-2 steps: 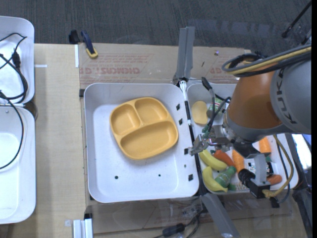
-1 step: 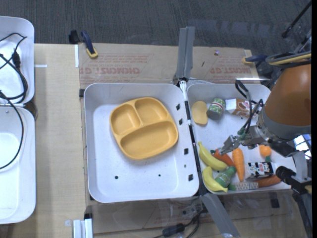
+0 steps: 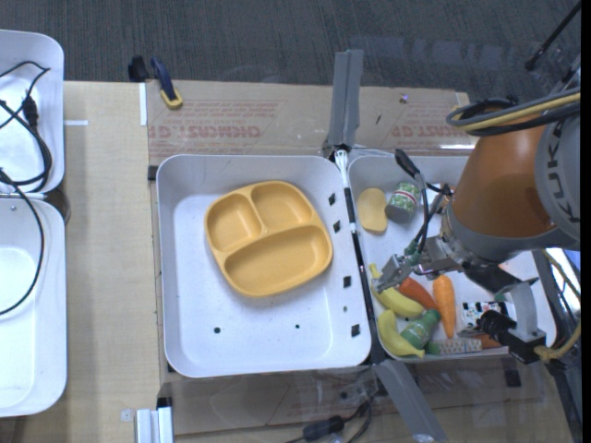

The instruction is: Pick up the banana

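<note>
Yellow, curved banana [image 3: 399, 301] lies in the right bin [image 3: 388, 166], seemingly unpeeled.

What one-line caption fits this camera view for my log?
Gripper poised above the banana in the crowded right bin; yellow divided plate sits in the left bin.

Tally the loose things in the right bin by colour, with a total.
Yellow: 3, two bananas and a pale chip-shaped piece
Orange: 2, both carrots
Green: 2, a can and a bottle
Total: 7; the arm may hide more.
</note>
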